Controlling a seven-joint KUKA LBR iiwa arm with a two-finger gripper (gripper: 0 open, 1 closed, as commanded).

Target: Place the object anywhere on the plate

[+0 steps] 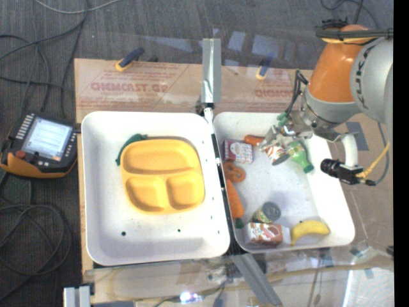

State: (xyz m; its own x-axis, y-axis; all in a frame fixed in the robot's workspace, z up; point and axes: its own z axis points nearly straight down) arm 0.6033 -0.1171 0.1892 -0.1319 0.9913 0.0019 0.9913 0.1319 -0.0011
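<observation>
The yellow divided plate lies in the left white bin, with a bit of green showing under its upper left corner. My gripper hangs over the upper right part of the right bin. Directly under it is a red-and-white crumpled packet, and a green bottle-like object lies beside that. Whether the packet is in the gripper's hold or just lying below it I cannot tell.
The right bin also holds a small red-and-white carton, a pretzel, a carrot, a can, a red package and a banana. A metal divider stands behind the bins. A teach pendant sits far left.
</observation>
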